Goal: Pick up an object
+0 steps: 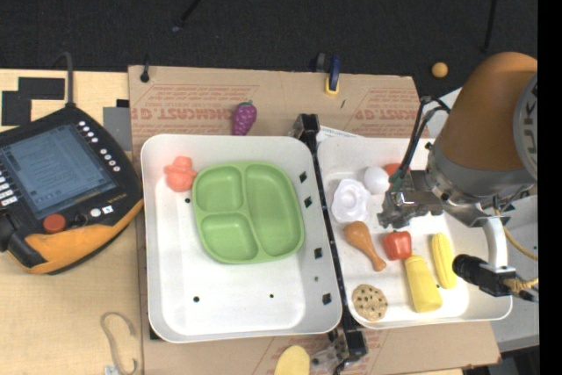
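A cardboard-covered bench point(263, 97) carries two bins. The right bin point(492, 312) holds the gripper point(397, 215), low near its middle; whether it is clenched or released I cannot tell. A drumstick point(363, 243) lies just below-left, a red toy point(398, 244) directly beneath. Best to descend straight, centred on one.

The gripper point(397, 208) hangs low over the right bin point(481, 312), just above a red pepper point(398, 244). Beside it lie a drumstick point(363, 243), a cookie point(370, 302), a corn cob point(421, 282) and a banana point(442, 258). The left bin point(228, 316) holds a green divided plate point(246, 212) and a pink toy point(179, 174).
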Motion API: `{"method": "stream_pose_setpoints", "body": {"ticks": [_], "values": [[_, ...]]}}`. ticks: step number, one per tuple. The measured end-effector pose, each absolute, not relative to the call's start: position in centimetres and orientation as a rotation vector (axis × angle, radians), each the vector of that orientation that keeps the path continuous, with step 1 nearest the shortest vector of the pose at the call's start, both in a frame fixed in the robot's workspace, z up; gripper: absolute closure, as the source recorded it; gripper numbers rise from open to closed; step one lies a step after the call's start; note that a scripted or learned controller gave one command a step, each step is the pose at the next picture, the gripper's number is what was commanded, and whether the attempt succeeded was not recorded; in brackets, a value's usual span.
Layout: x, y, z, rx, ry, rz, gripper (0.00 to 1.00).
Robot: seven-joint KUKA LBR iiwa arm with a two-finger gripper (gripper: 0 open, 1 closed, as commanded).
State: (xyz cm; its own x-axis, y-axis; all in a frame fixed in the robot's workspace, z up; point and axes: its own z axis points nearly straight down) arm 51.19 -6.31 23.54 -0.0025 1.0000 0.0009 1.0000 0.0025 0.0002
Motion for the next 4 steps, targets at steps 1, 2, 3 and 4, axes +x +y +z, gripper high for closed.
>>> {"method": "stream_pose_setpoints", "body": {"ticks": [1, 2, 3, 4], "values": [[54.8, -2.5, 21.9, -2.218, -2.223, 0.001, 1.0], [56.0, -1.5, 23.5, -2.22, -2.221, 0.0, 1.0], [55.6, -1.0, 22.3, -2.22, -2.219, 0.005, 1.0], [57.2, -0.9, 23.5, -2.222, -2.219, 0.001, 1.0]]}}
